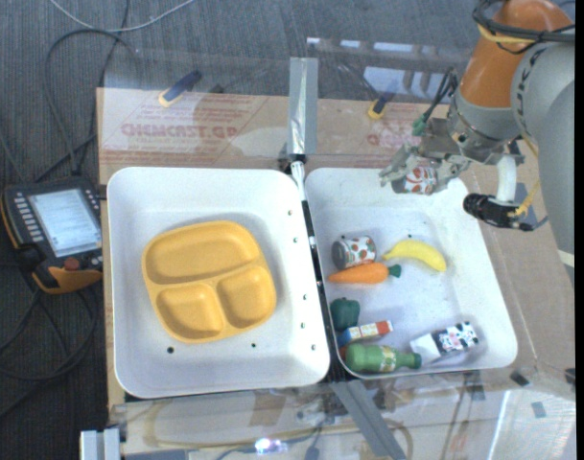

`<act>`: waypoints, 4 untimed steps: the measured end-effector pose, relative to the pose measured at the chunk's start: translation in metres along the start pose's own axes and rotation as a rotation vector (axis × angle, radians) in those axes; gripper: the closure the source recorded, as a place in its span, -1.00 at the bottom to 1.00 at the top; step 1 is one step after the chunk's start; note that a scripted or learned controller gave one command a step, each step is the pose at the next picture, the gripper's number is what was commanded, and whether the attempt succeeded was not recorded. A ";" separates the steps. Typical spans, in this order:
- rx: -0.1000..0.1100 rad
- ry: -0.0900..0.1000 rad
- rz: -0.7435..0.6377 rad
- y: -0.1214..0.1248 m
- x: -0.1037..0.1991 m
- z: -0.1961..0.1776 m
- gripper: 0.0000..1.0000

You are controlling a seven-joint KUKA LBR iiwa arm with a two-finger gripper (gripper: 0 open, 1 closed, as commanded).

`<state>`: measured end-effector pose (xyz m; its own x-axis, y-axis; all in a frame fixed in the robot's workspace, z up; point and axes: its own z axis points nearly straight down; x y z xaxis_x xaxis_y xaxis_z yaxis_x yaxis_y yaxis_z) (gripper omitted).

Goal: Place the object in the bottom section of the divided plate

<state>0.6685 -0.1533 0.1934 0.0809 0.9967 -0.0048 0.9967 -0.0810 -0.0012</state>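
Note:
A yellow divided plate (pixel 208 279) lies in the left bin (pixel 128 199), with one wide section at the top and two smaller ones along the bottom; all hold nothing. My gripper (pixel 422 172) hangs over the far edge of the right bin (pixel 493 295), well right of the plate. A small red-and-white object (pixel 423 177) shows between its fingers, lifted off the bin floor.
The right bin holds a red-and-white can (pixel 354 250), a banana (pixel 416 254), a carrot (pixel 361 274), a dark green piece (pixel 344 311), a small red bottle (pixel 367 331), a green bottle (pixel 378 357) and a black-and-white carton (pixel 447 340). A teach pendant (pixel 52 223) lies left of the bench.

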 end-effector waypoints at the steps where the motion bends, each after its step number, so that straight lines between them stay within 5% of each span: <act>1: 0.000 0.003 -0.069 -0.054 0.071 -0.066 1.00; 2: 0.002 0.005 -0.230 -0.061 0.140 -0.012 1.00; 3: 0.001 0.005 -0.250 -0.107 0.218 -0.021 1.00; 4: 0.001 0.002 -0.350 -0.091 0.262 -0.024 1.00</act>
<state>0.5985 0.1151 0.2166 -0.2660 0.9640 -0.0016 0.9640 0.2660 -0.0030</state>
